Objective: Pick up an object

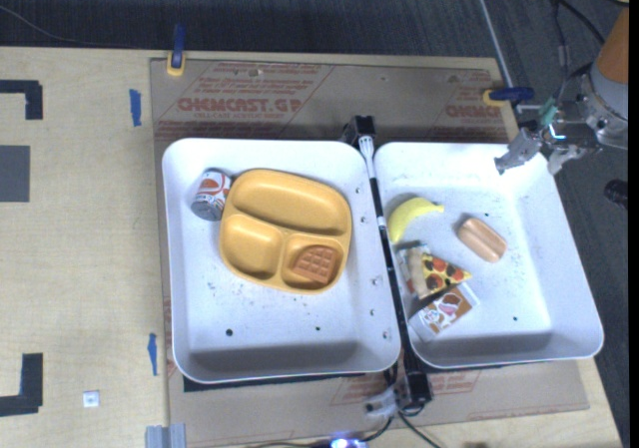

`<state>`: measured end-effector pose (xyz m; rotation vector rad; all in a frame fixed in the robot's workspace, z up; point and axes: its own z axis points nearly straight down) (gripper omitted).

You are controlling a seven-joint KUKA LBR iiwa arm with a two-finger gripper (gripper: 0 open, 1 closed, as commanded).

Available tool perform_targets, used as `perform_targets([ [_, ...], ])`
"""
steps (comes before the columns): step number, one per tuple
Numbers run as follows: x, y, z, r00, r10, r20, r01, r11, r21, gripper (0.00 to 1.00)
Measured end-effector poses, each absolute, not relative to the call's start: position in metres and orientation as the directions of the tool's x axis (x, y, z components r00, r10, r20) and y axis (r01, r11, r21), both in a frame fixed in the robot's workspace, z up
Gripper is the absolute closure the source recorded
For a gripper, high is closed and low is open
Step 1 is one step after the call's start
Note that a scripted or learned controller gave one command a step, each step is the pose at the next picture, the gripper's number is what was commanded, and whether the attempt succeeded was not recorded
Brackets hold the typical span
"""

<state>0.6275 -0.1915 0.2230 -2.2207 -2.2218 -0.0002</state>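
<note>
In the left bin (185, 266) lies a small can (210, 194) on its side, touching the far left corner of a yellow tray (285, 226) with three compartments; one compartment holds a brown waffle (316, 262). In the right bin (569, 276), close to the middle wall, there is a yellow banana (409, 214), below it a flat pizza slice (436, 273) and a small printed packet (443, 312), which touch each other. A little apart to the right lies a pinkish-brown hot dog (482, 237), short and rounded, alone on the white floor.

I judge the hot dog the easiest thing to take: it looks like a light plastic toy, stiff, maybe a bit smooth, so the fingers should close across its narrow middle. The flat pieces would be hard to pinch.

The gripper (523, 150) hangs over the far right corner of the right bin, well apart from all objects, holding nothing; if it is spread or pressed together I cannot tell
</note>
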Motion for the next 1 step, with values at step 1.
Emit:
perform_targets([
  [1, 0.5936, -0.1949, 0.0962, 0.000, 1.000, -0.001, 1.000, 0.000, 0.004, 0.00],
])
